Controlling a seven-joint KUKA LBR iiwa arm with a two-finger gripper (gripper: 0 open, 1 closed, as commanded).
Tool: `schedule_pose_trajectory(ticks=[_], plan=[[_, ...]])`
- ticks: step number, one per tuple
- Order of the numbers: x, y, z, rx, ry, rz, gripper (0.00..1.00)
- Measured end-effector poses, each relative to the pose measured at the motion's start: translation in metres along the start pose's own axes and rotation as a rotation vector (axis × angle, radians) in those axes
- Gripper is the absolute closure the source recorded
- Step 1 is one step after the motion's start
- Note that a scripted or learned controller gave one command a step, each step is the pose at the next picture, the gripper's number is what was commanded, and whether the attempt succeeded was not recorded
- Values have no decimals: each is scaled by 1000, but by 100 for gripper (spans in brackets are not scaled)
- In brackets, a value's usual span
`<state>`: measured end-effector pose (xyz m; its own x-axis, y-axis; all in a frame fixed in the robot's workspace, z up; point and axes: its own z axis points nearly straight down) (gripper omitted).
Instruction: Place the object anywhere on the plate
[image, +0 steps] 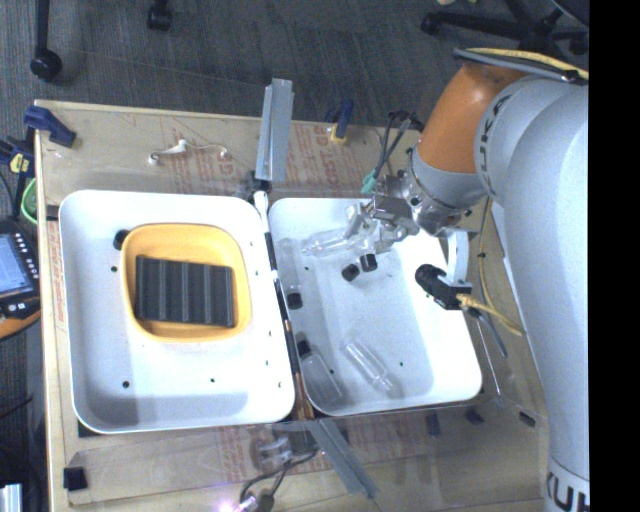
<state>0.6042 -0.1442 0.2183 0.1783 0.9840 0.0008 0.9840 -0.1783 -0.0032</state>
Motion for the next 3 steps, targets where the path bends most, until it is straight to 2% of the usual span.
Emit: schedule_pose_trajectory(ticks=[1, 2, 3], plan=[[90, 19, -11, -1, -1, -125, 100], [133, 6, 27, 1, 0, -284, 100], [157, -3, 28, 3, -1, -397, 100]])
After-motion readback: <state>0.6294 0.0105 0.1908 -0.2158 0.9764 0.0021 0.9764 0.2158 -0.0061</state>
